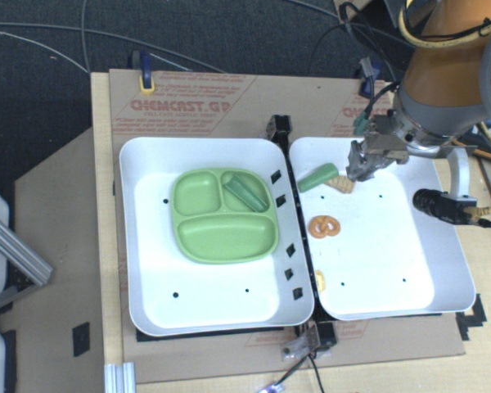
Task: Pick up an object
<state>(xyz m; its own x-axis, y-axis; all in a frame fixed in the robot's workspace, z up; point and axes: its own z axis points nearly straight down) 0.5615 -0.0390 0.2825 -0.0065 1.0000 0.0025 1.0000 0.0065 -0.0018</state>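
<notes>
Hovering claw (361, 169) near right bin (393, 248) far rim.

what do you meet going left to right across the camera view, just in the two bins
green divided plate → pretzel → gripper

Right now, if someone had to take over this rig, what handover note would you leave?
Gripper: low over the right bin, at its far left corner, next to the tan piece. Whether it grips anything cannot be told.
Right bin also holds a green piece, a pretzel and a small yellow bit.
Left bin: green divided plate.
Done: nothing seen lifted.
Left: grasp one object and raise it.
</notes>
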